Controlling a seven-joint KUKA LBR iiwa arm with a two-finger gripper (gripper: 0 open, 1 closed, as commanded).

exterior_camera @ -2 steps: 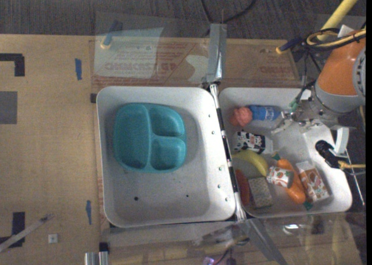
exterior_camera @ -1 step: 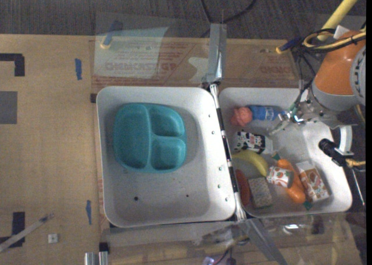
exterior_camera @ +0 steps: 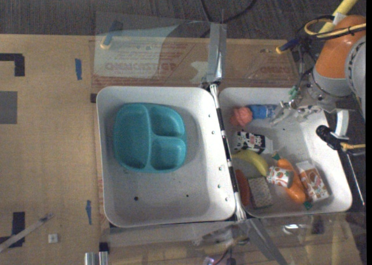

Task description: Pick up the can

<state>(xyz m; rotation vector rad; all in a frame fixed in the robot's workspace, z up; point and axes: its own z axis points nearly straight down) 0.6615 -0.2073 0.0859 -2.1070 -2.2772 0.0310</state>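
Right bin, far corner: hand [exterior_camera: 292,107] beside blue can [exterior_camera: 261,111], finger state unclear; can, lying sideways, may roll off.

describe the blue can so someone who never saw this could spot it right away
Look in the right-hand shallow white bin, along its far edge. There a small blue cylindrical can lies on its side, beside a pink rounded toy and just left of the gripper. It is the only blue thing in that bin.
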